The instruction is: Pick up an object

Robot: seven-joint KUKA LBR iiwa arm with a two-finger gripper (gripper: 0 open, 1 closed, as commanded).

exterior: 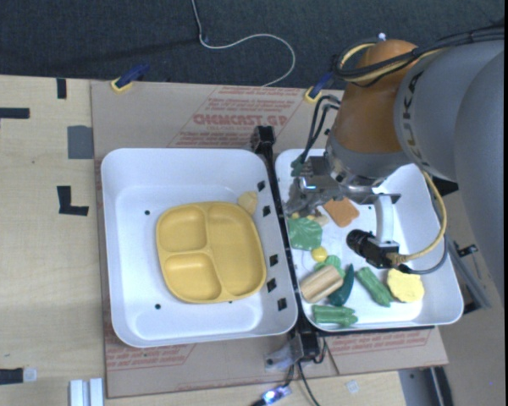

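Camera view, taken from above at a slant, was occupied by a surface (34, 252) on which two shallow white bins were set side by side. The left bin (123, 227) was seen to carry a yellow divided plate (210, 252) near its middle, with a small pale yellow piece (248, 201) lying just off the plate's 1 o'clock edge. The right bin (440, 307) was crowded with small objects. A pale green leafy piece (305, 233) was placed at the bin's 9 o'clock side, with a small yellow ball (319, 255) just below it and a tan cylinder (320, 283) at 7 o'clock. A dark teal piece (344, 288) was laid beside the cylinder, a green pod (334, 315) rested at 6 o'clock, and a green pepper-like piece (373, 284) sat next to a yellow lump (405, 287) at 4 o'clock. An orange wedge (343, 211) was seen near the bin's middle. The arm (457, 100) was reached in from 3 o'clock, and its tool (309, 194) was lowered over the bin's 10 o'clock region, just above the leafy piece and beside the orange wedge. How far the tool was spread could not be told, and nothing was visibly held by it.
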